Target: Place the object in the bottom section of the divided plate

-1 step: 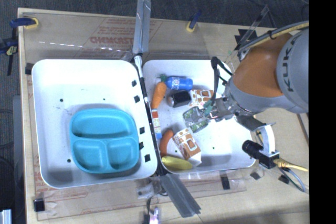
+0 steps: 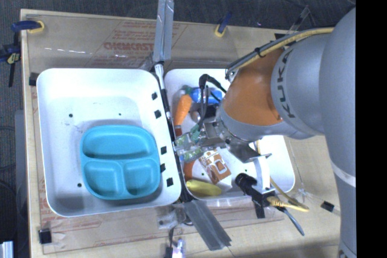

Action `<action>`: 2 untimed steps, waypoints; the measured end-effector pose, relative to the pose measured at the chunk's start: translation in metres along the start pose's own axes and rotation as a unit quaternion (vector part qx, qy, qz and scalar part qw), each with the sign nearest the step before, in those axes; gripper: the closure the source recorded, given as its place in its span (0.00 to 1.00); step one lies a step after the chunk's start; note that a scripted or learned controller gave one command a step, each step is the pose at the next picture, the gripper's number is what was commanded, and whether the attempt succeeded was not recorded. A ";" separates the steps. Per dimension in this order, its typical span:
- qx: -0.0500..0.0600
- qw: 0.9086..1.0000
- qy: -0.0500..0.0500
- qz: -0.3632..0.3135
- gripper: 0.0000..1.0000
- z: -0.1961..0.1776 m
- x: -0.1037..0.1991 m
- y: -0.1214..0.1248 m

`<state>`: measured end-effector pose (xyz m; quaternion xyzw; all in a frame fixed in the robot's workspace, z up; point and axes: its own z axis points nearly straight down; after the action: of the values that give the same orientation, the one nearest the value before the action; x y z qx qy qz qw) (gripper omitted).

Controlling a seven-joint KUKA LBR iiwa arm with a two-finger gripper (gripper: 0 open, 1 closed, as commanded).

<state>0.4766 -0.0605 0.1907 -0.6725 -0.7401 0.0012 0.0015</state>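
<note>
Arm (image 2: 266,99) over right bin (image 2: 284,154), reaching for items | jaws: state cannot tell | plate (image 2: 119,161) in left bin, near front edge, awaiting object.

The counter (image 2: 72,33) is light wood with a see-through sheet on top and faded red print near the back. Two white bins sit on it side by side, touching in the middle. The left bin (image 2: 54,106) is near the counter's left edge. The right bin (image 2: 284,175) is partly under the big grey arm. A grey metal bar (image 2: 162,30) lies along the line where the bins meet. Blue and yellow clamps (image 2: 24,26) grip the counter's back left corner.
</note>
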 end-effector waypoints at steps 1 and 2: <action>-0.001 1.000 -0.001 -0.024 1.00 -0.006 0.061 0.006; 0.001 1.000 0.000 -0.017 1.00 -0.006 0.111 0.049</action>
<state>0.5151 0.0542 0.1962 -0.6601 -0.7512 0.0019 0.0016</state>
